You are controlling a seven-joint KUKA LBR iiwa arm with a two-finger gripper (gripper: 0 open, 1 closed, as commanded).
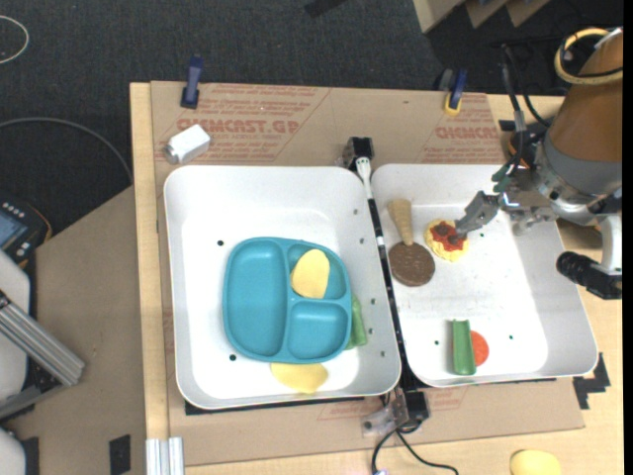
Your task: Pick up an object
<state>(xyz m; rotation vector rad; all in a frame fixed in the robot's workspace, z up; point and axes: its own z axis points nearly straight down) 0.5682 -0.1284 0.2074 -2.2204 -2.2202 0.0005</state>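
Where my worktop (297, 117) comes nearest the camera, the left bin (188, 265) carries a yellow piece (299, 375) against its near wall, just in front of a blue tray (259, 300). A second yellow piece (311, 273) lies in the tray's upper right compartment, and a thin green thing (357, 325) sits at the tray's right edge.

In the right bin (554, 334), near the front, a green stick (461, 346) lies upright in the view with an orange disc (479, 347) touching its right side. Further back, a brown spoon (408, 248) lies by the left wall, its round bowl nearer and its pale handle pointing away.

Just right of the spoon's handle lies a small toy (446, 241), yellow with red on top. My tool (465, 225) comes in from the right on my grey arm (584, 137) and its dark tip is down at the toy's upper right edge, touching or nearly so. I cannot tell how far its fingers are parted, nor whether anything is between them.

Beyond the bins, a white block (188, 143) rests on the worktop at the far left.
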